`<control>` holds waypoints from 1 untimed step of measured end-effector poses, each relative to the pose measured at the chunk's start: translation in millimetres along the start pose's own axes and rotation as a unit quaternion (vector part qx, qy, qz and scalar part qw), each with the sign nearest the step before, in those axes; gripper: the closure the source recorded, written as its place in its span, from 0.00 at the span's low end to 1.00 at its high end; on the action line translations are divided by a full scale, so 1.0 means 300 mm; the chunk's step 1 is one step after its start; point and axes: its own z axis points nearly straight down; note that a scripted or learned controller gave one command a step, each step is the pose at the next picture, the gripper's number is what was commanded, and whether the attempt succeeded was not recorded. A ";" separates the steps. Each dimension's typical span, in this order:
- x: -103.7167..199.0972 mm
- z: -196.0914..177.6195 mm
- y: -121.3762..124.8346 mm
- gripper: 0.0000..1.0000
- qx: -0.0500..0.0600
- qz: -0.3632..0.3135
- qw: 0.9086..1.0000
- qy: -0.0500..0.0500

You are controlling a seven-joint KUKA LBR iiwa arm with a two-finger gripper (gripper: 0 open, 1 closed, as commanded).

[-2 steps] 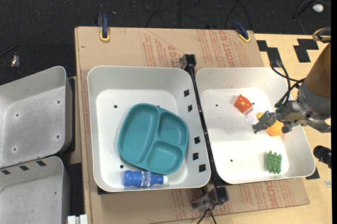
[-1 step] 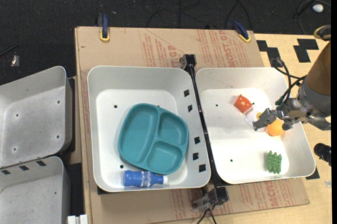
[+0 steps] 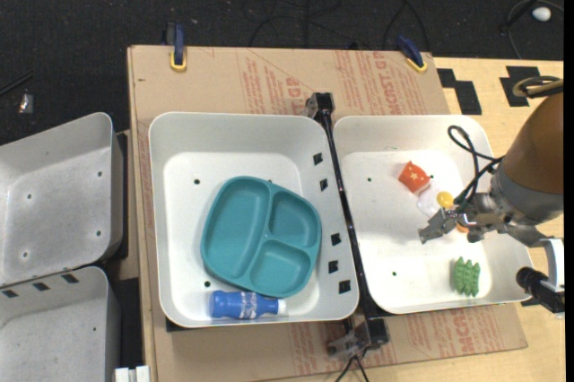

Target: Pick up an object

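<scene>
- Tool (image 3: pixel 437 228) was seen low in the right bin (image 3: pixel 377 282), just beside a small yellow object (image 3: pixel 443 200) (grip state couldn't be told).
- Teal plate (image 3: pixel 261 236) was laid in the left bin (image 3: pixel 179 192).

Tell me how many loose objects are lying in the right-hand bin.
3: a red block toward the back, a small yellow piece beside the gripper, and a green toy near the front. The arm may hide more.

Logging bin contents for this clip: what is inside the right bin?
The right bin holds an orange-red block, a small yellow piece and a green ridged object. The gripper hangs over the bin floor, covering whatever lies beneath it.
</scene>
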 end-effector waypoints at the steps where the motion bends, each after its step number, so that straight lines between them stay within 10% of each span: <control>1: 0.003 0.179 -0.002 0.00 0.000 0.000 1.000 0.000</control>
